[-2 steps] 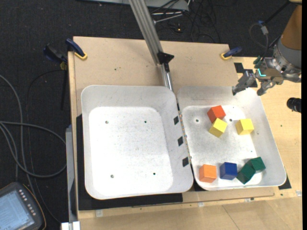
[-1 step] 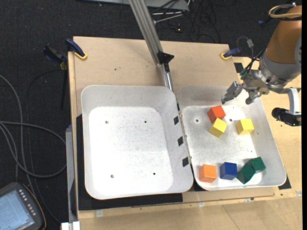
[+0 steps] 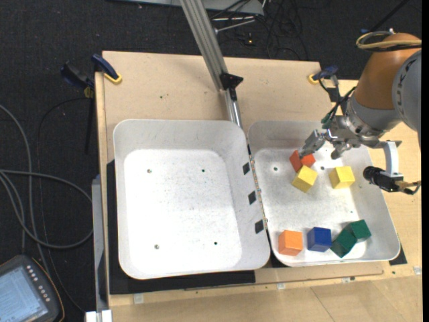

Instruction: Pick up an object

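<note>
The grey arm (image 3: 392, 86) with its orange band reaches in from the right over the right bin (image 3: 382, 210); its fingers (image 3: 326, 141) sit low in the far part of that bin, spread with a visible gap between the two tips, and nothing lies between them; the near-left tip (image 3: 312, 143) hangs just above and beside a red block (image 3: 300, 159), though whether it touches the block cannot be told.

Just beyond the red block from the fingers, toward the near rim, lies a yellow block (image 3: 304, 178), touching or almost touching the red one; a second yellow block (image 3: 342, 176) lies near the fingers on the near side, to the right of the first and apart from it.

Well apart from the fingers, along the near rim of the same bin, runs a row of blocks: an orange block (image 3: 290, 241) at the left, a blue block (image 3: 320, 239) just beside it, then two green blocks (image 3: 351, 237) pressed together at the right.

The left bin (image 3: 134, 200) lies far to the left of the fingers, side by side with the right bin on the pale wooden surface (image 3: 167, 86); a slanted metal bar (image 3: 204, 35) crosses the surface beyond both bins.
</note>
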You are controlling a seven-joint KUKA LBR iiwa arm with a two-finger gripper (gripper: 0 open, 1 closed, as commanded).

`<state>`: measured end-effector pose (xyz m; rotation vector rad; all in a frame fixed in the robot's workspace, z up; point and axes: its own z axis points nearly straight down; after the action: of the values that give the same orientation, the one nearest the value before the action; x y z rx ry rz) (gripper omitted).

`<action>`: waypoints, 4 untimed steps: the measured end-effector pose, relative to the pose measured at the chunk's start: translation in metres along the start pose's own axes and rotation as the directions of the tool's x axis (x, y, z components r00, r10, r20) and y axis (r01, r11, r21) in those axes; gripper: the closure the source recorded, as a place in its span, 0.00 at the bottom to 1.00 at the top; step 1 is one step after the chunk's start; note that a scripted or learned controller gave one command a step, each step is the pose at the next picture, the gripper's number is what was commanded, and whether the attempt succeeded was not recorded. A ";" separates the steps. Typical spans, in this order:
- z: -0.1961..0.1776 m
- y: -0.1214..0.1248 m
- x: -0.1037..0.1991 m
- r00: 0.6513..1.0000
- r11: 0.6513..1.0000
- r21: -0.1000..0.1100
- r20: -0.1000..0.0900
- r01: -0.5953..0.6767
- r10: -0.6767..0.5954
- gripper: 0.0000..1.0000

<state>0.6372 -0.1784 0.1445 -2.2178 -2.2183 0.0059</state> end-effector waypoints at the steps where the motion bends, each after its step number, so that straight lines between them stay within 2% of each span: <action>1: 0.048 0.001 0.001 1.000 1.000 -0.006 -0.003 0.000 0.000 0.00; 2: 0.035 0.003 0.000 1.000 1.000 -0.014 0.002 0.001 -0.001 1.00; 3: -0.021 -0.002 0.009 1.000 1.000 -0.013 0.002 0.003 -0.003 1.00; 4: -0.078 0.008 0.014 1.000 1.000 -0.014 0.003 0.004 -0.004 1.00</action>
<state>0.6461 -0.1645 0.2225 -2.2221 -2.2312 -0.0063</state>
